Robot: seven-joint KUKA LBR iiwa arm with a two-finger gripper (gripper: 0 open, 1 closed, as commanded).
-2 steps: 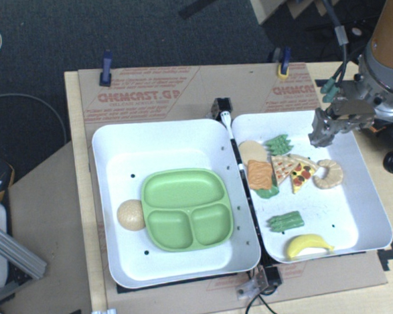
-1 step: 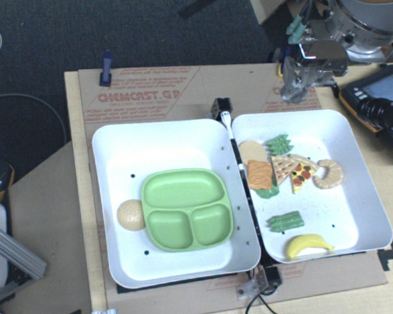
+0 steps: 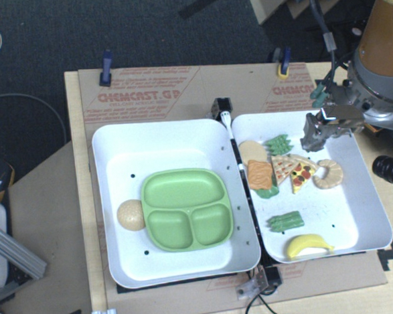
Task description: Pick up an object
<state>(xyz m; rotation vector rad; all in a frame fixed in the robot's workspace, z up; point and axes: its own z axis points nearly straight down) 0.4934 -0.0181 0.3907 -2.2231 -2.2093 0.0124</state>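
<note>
Ok so you're at the approach step imo: gripper (image 3: 314,140) hangs over the right bin (image 3: 360,195), can't tell how it's set, nothing visibly held, pizza slice (image 3: 292,168) lies just below-left w/ other food, so next it needs lining up and lowering.

Bright, even overhead light; soft overall focus.
Both white bins (image 3: 112,192) are near overexposed, with faint shadows under the green tray (image 3: 186,207). The floor beyond the bench's far edge is dim, and the gripper (image 3: 314,138) looks slightly blurred.
</note>
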